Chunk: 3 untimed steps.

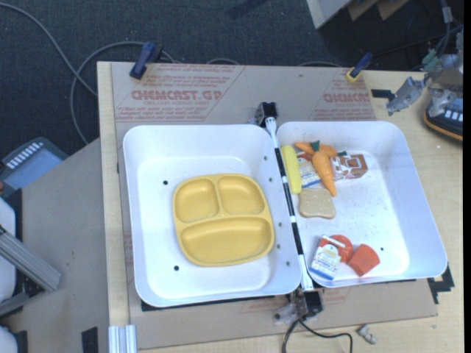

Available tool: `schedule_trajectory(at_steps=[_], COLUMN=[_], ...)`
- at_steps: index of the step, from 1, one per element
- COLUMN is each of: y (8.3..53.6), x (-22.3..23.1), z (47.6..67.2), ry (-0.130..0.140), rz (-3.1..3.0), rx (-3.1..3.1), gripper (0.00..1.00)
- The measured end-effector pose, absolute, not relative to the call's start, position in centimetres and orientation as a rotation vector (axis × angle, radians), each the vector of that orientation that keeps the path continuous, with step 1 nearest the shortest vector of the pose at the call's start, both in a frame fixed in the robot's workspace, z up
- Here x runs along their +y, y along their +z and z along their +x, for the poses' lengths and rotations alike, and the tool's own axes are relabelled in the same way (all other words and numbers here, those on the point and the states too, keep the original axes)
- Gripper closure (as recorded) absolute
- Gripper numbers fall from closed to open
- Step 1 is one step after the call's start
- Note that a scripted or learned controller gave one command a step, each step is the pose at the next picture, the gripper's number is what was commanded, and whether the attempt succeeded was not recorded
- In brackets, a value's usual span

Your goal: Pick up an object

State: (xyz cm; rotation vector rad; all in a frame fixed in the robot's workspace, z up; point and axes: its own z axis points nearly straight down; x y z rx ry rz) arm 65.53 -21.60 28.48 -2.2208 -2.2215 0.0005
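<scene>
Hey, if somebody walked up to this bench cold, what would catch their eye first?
Probably the yellow divided plate, sitting alone in the middle of the left bin. Next, the cluster of toy food in the right bin: an orange carrot and a yellow corn cob near the divider, a slice of bread just below them, and a red and white carton toward the front edge.
</scene>
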Motion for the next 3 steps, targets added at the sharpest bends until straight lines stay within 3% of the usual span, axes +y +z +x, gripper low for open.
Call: schedule_trajectory(at_steps=[1,2,3], y=[16.5,13.0,9.1], x=[-17.2,-9.3,-10.0], z=[66.6,65.5,67.0], ry=[0.001,0.001,-0.007], rz=[-2.218,-2.218,-2.225], rx=[-2.222,-2.221,-2.228], gripper=[0.0,0.0,0.0])
